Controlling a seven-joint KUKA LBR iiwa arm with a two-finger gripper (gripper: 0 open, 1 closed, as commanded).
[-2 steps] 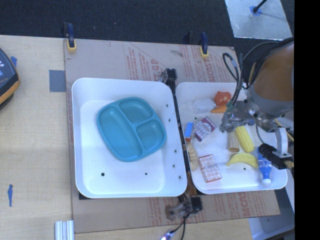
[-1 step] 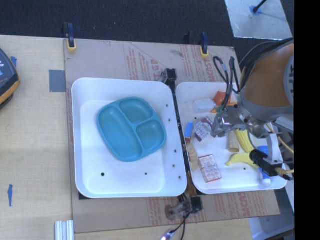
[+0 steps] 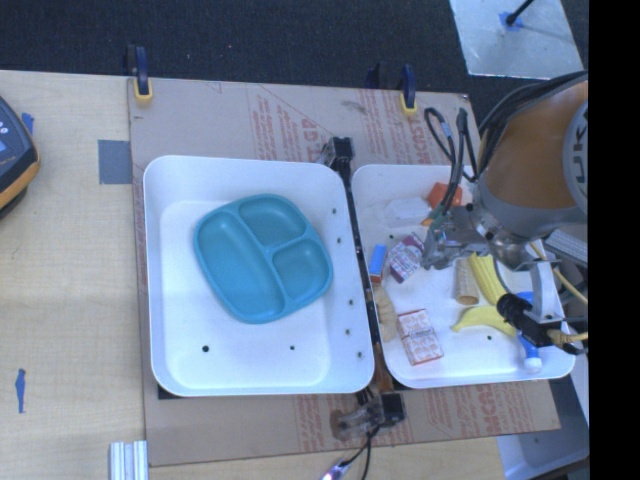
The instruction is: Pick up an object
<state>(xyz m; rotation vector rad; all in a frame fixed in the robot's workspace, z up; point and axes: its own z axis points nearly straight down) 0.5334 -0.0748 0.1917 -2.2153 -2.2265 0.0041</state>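
Observation:
My gripper [image 3: 436,250] is low over the middle of the right bin [image 3: 400,183], just right of a small crinkled packet [image 3: 404,260]. Whether anything sits between the fingers is hidden by the wrist. Beside it lie a tan cork-like cylinder [image 3: 466,282], a yellow banana [image 3: 487,300], a small blue piece [image 3: 377,260] by the bin's left wall and a red-and-white patterned packet [image 3: 420,335] near the front. An orange item [image 3: 440,194] peeks out behind the arm.
The left bin [image 3: 170,348] holds a blue three-compartment plate [image 3: 263,257]. A clear wrapper [image 3: 405,210] lies at the right bin's back. Clamps [image 3: 141,73] pin the cardboard sheet at the rear. A device [image 3: 14,153] sits at the far left edge.

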